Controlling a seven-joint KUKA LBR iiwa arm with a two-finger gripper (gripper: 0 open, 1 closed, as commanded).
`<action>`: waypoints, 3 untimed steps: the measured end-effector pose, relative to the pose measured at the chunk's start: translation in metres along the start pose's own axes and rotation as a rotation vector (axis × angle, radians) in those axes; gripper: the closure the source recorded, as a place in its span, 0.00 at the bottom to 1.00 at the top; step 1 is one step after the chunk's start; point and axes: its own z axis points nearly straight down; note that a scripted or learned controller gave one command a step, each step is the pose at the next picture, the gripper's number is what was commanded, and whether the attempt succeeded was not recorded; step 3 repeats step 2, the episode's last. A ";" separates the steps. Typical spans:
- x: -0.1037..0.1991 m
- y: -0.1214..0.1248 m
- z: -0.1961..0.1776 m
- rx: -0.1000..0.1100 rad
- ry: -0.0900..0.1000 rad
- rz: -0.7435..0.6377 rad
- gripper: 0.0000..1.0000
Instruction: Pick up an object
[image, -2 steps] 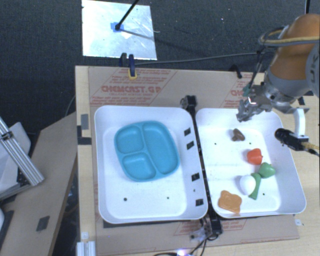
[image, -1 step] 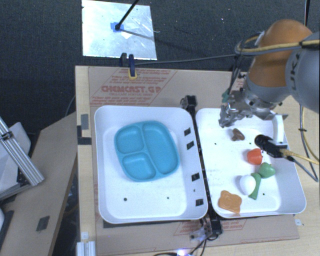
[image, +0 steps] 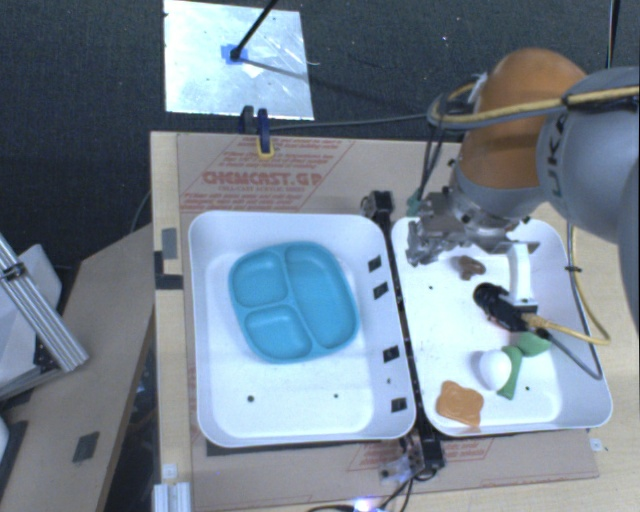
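gripper (image: 425, 250) low in right bin (image: 445, 330) | grip state: can't tell | tgt: small brown lump (image: 468, 265) just beside it, arm side | prob light, stiff, skids easy | pinch across narrow mid

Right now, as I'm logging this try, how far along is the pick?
Done: nothing lifted; the brown piece, white ball, green piece and orange piece all lie in the right bin. In hand: the gripper is over that bin's far left corner, beside the brown piece. Left: grasping and lifting one.
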 end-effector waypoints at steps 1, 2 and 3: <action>0.036 -0.022 0.013 0.003 -0.001 0.002 1.00; 0.080 -0.058 0.020 0.003 0.000 0.001 1.00; 0.080 -0.058 0.020 0.003 0.000 0.001 1.00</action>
